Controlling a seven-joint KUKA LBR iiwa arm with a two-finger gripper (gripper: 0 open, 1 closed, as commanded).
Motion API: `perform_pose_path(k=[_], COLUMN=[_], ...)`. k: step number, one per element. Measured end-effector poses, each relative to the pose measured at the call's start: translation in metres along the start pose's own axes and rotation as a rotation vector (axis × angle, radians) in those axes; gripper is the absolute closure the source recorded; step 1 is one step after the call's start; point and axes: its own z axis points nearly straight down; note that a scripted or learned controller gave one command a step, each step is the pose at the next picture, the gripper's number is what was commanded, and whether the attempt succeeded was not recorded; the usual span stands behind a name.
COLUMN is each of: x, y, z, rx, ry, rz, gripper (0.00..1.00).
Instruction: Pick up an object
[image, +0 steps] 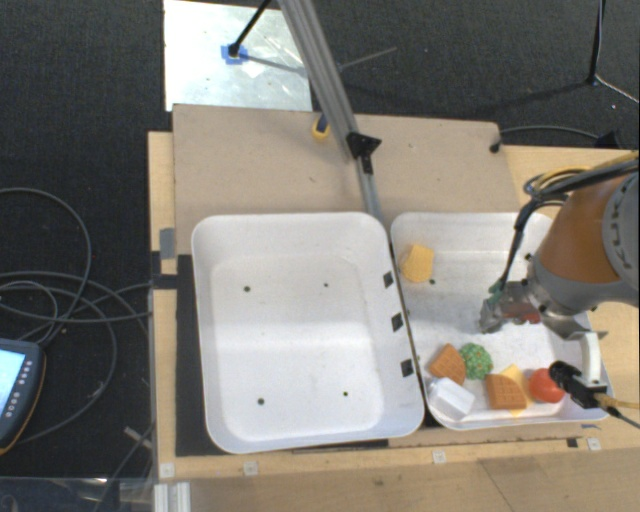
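1. Two shallow white plastic bins are seen side by side on the tan wooden surface (430, 150). The left bin (215, 330) is the larger in the view; the right bin (470, 235) holds all the loose objects.
2. The grey arm with the orange band (590, 245) is seen reaching in from the right, over the right bin.
3. The gripper (495, 315) is located above the middle of the right bin's floor. How far the fingers stand apart cannot be told: the tip is small, dark and blurred. No object is seen between them.
4. A yellow block-shaped piece (418, 263) is found in the upper left part of the right bin, well apart from the other objects and from the gripper.
5. The remaining objects are grouped along the near edge of the right bin:
   - an orange wedge-shaped piece (448, 363), just beside a green, bumpy, rounded piece (476, 359);
   - a white block (452, 398), below the orange wedge;
   - an orange waffle-patterned square (506, 392), with a small yellow wedge (513, 374) at its upper edge;
   - a red rounded piece (545, 385), at the right of the group.
6. The green piece is the object nearest the gripper; it lies just below it in the view. Contact cannot be determined.
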Motion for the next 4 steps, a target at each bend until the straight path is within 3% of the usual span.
perform_pose_path(k=[3,4], x=[-0.012,0.033], y=[0.001,-0.005], z=[-0.166,-0.168], rx=[-0.005,0.001], ry=[-0.002,0.001], rz=[-0.006,-0.009], gripper=[1.00,1.00])
